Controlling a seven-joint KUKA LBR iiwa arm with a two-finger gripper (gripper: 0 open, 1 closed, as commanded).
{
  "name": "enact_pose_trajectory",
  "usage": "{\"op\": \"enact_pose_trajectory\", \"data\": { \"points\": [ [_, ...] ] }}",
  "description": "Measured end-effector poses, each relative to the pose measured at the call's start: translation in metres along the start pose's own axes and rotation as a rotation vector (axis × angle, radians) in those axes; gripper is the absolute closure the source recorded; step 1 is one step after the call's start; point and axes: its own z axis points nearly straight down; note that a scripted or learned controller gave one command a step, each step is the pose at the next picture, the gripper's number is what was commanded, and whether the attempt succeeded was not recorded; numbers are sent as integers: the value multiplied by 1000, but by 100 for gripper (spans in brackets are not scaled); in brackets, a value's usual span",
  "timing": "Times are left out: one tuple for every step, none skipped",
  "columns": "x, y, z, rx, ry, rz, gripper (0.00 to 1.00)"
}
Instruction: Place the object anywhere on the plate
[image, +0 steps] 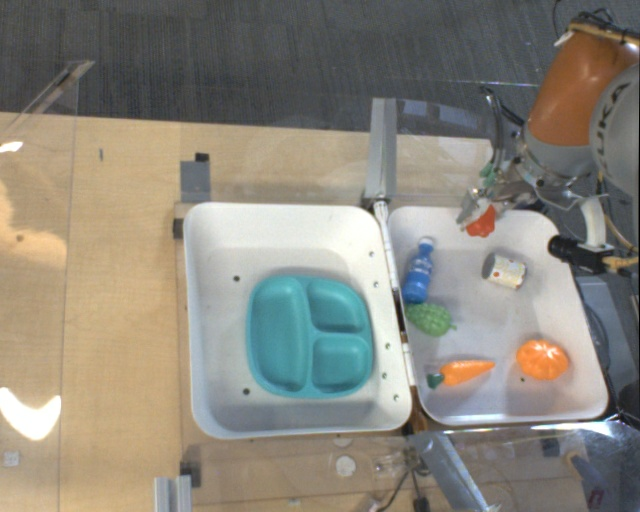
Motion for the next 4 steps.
{"op": "enact_pose_trajectory", "data": {
  "points": [
    [62,-31,-2,2,3,-74,100],
    [147,-25,9,3,4,-165,100],
    [225,-74,7,2,5,-230,100],
    [224,-74,7,2,5,-228,0]
  ]
}}
